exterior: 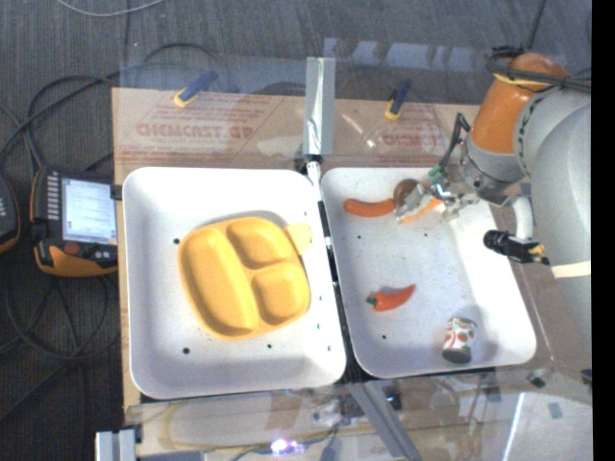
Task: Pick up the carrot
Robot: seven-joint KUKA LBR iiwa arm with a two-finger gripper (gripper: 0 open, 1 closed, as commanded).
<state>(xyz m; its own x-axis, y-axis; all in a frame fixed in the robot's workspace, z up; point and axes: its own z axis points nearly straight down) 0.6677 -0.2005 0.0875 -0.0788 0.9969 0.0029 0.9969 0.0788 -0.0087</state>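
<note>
Gripper [430, 196] sits at right bin's [500, 286] far edge, w/ carrot [420, 211] right at its tip, long axis slanting out leftward. Can't tell jaw state or whether it's actually gripped.

2 white bins [144, 286], 1 yellow tray [245, 277], 1 carrot [421, 211], 1 sausage [368, 206], 1 pepper [392, 298], 1 can [458, 339].

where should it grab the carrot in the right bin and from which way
Grip the carrot across its middle, coming straight down from above. It lies flat and long, roughly left to right, near the right bin's far wall, so the fingers should close across its narrow width. The gripper is crowded at its right end.
</note>
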